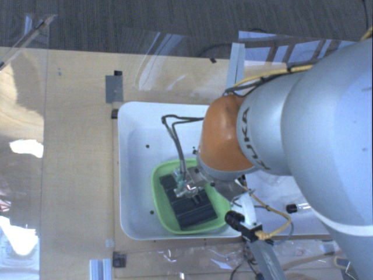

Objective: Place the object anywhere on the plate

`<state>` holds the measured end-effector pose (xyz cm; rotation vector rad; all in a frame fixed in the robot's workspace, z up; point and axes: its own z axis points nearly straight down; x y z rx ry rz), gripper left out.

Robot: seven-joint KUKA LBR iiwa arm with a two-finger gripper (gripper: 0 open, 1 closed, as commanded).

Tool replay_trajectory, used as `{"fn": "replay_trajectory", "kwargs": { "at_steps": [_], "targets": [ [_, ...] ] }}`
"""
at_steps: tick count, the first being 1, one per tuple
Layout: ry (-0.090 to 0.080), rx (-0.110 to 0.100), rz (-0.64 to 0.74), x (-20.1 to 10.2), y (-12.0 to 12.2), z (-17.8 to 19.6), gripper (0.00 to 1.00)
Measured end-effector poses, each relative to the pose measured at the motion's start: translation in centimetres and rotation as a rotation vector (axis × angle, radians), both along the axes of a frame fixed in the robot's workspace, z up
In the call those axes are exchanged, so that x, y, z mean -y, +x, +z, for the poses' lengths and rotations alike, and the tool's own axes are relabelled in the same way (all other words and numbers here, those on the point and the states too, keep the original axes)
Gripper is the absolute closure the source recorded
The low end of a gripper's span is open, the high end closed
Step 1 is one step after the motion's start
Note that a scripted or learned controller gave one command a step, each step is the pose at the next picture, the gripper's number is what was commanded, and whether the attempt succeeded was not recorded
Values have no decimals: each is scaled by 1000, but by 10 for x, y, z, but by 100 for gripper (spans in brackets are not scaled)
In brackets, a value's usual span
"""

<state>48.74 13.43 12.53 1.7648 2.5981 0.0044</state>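
bin [131, 156]: left and upper floor lay bare, open to reach | plate [160, 182]: mostly covered by the gripper [189, 200] | arm [280, 133]: blocked the bin's right side | cable [172, 130]: looped above the plate

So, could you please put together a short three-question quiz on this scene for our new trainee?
1. True or false: the plate is green.
2. The hand is above: A) the bare bench, B) the plate, C) the floor?
3. What colour is the bin holding the plate?

Key: 1 true; 2 B; 3 white.
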Motion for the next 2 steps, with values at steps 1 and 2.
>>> {"fn": "replay_trajectory", "kwargs": {
  "at_steps": [1,2],
  "targets": [
    [0,1,-1,0,0,0,0],
    [0,5,-13,62,1,60,0]
  ]
}}
